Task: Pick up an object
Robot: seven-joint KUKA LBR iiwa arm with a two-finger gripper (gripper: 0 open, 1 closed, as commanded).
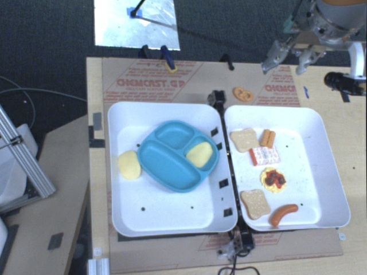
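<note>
My gripper [287, 59] hangs above the bench behind the right bin [327, 153], its two fingers spread open with nothing between them. In the right bin lie two toast slices [243, 139] [255, 203], a small orange piece [267, 137], a red-and-white packet [264, 155], a yellow tart with red topping [273, 179] and a sausage [283, 213]. The left bin [129, 205] holds a blue divided plate [175, 156] with a yellow food piece [199, 153] in it, and another yellow piece [129, 165] beside the plate.
A small pretzel [243, 94] lies on the cardboard behind the bins. A blue clamp [168, 58] sits at the bench's back edge, below a shiny sheet [136, 16]. Black clips run along the seam between the bins.
</note>
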